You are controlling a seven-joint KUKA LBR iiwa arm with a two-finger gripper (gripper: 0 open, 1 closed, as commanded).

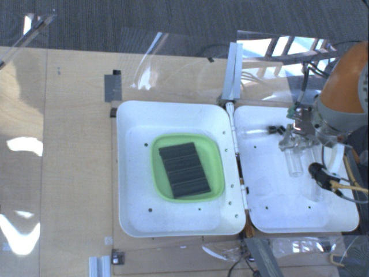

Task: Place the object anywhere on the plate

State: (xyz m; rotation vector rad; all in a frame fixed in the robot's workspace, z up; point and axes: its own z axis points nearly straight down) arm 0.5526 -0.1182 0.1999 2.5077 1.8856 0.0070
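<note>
i saw the dark ridged block flat on the green plate; gripper over the right bin, fingers' state unclear.

Robot lab: bench, twin white bins
</note>
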